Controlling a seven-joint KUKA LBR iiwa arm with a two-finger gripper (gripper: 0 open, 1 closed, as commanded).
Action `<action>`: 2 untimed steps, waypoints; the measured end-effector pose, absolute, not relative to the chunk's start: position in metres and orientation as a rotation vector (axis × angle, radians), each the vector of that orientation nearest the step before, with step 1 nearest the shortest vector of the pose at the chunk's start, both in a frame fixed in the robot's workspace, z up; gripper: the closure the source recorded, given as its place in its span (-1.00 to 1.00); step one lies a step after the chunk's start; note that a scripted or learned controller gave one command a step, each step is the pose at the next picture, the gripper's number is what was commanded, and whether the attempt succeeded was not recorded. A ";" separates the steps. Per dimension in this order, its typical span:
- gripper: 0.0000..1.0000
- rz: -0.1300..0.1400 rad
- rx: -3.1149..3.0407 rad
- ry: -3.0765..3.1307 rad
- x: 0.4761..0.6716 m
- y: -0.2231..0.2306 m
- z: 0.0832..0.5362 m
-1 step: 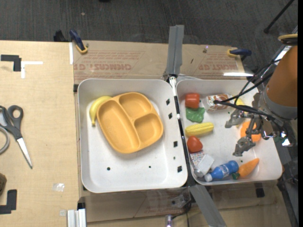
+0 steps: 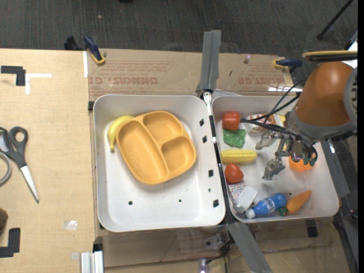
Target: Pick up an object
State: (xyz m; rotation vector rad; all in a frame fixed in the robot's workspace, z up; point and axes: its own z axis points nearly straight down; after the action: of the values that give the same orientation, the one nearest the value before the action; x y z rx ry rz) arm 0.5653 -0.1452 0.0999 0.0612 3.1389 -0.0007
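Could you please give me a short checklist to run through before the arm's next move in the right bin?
1. Gripper over the right bin: ok.
2. Object between its fingers: not ok, none visible.
3. Target directly below: cannot tell; bare bin floor shows there.
4. Nearby candidates: corn cob and blue bottle lie unobstructed: ok.
5. Cables clear of the toys: cannot tell.

Two white bins (image 2: pixel 114 209) sit on a tan bench. Inside the left bin, an orange-yellow divided plate (image 2: pixel 154 147) lies with a yellow banana (image 2: pixel 116 128) at its left edge. Right of the plate lie a red tomato (image 2: pixel 231 120), green leaf (image 2: pixel 234 137), yellow corn (image 2: pixel 239 156), blue bottle (image 2: pixel 268 205) and orange carrot (image 2: pixel 299 201).
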 end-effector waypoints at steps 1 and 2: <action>-1.00 0.000 0.150 3.132 0.620 -0.111 0.094; -1.00 -0.002 0.137 3.141 0.625 -0.119 0.093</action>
State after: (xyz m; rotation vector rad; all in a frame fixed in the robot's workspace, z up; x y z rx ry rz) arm 0.6254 -0.1189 0.0932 0.1371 3.1411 -0.0018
